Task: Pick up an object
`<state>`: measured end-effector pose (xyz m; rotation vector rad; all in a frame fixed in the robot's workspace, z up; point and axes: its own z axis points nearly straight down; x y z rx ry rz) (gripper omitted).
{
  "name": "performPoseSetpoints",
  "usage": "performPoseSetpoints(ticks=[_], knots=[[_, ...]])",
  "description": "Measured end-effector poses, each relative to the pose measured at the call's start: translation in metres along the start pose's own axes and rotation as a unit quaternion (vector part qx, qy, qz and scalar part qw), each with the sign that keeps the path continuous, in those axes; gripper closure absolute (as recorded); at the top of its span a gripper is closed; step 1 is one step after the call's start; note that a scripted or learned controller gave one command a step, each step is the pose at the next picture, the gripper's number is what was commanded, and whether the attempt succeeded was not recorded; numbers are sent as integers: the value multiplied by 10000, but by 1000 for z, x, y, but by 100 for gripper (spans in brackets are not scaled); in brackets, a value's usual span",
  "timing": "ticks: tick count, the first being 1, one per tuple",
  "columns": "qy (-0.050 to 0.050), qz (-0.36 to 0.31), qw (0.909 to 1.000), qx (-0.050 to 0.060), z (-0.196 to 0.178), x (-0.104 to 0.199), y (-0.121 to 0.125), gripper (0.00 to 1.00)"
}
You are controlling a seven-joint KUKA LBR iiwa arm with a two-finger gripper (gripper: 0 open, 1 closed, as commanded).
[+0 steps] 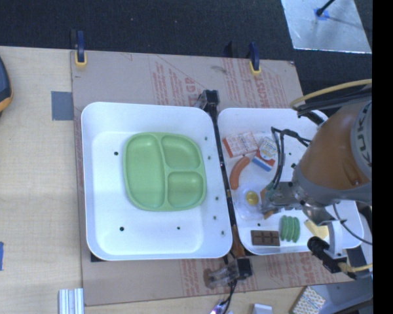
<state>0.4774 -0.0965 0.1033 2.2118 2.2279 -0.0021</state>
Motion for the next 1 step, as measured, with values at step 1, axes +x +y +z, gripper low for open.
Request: performPoseSetpoints(ticks=[1], knots=[[13,-3,10000,-19,-113,44,26,100]])
